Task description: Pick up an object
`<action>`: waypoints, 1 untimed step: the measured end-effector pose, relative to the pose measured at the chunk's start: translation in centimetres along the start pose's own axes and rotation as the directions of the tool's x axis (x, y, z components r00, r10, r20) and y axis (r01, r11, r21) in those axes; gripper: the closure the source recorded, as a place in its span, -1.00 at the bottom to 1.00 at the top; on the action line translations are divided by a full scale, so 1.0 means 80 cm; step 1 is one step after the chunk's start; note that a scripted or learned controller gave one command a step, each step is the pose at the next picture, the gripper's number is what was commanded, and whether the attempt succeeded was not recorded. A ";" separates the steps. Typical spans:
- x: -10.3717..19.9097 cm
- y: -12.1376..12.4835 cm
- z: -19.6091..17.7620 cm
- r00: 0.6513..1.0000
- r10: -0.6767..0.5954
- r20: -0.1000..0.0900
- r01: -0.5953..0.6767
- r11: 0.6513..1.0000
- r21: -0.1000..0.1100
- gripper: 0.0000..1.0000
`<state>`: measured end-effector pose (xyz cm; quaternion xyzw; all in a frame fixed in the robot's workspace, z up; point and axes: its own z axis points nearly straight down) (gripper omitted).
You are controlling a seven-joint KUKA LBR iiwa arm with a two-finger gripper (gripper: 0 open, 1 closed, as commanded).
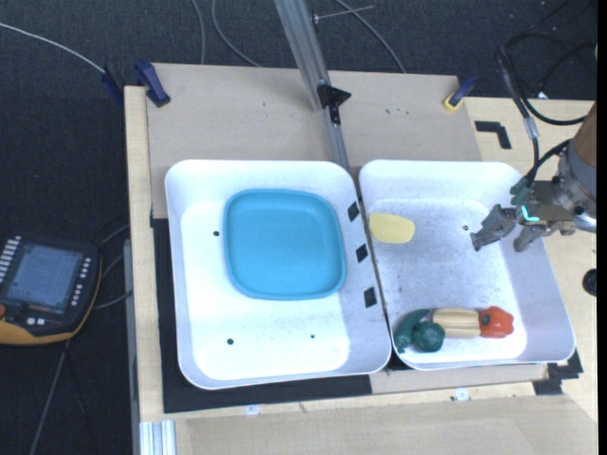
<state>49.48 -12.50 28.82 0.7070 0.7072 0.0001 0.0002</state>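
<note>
step: approach, nothing grasped yet – gripper (506,234) open and empty over right bin (436,172) | next: pick a target, descend, close | objects near pincer: 1 yellow piece (392,227) to its left; below it 1 green item (420,335), 1 tan block (455,322), 1 red item (496,322) | far left: 1 blue plate (285,244) in left bin (194,254) | bins: 2

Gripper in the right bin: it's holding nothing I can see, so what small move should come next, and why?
Probably a short move toward the bin's near edge, then down. The gripper hangs open with nothing between its fingers, over bare floor of the right bin. The closest cluster, the tan piece and red piece, lies below it in the view.
</note>
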 end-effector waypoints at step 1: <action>0.000 0.000 0.000 1.000 0.000 0.000 0.000 1.000 0.000 -1.00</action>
